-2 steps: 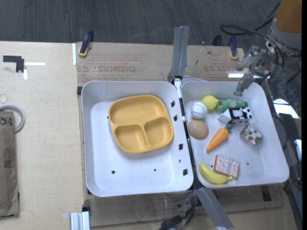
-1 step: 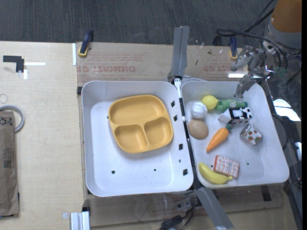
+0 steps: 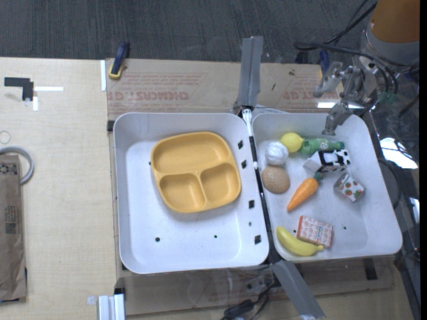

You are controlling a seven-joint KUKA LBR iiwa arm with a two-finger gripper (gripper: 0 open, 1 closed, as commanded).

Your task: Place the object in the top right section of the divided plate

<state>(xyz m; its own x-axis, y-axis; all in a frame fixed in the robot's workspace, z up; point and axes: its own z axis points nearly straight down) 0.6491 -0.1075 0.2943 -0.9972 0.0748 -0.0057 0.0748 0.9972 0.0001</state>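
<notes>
While we watch from above:
gripper [image 3: 335, 119]: over right bin [image 3: 380, 179], finger state unclear to us
divided plate [image 3: 195, 171]: left bin [image 3: 133, 199]

Brown paper bag [image 3: 12, 225] at left edge

Yellow divided plate [image 3: 195, 171] in left bin [image 3: 133, 199]

My bench, seen from above, with dark floor behind it.

I see a pale wooden top [image 3: 53, 179], a cardboard sheet [image 3: 173, 85] behind the bins, dark carpet [image 3: 167, 12] beyond, and a brown paper bag [image 3: 12, 225] at the left edge.
</notes>
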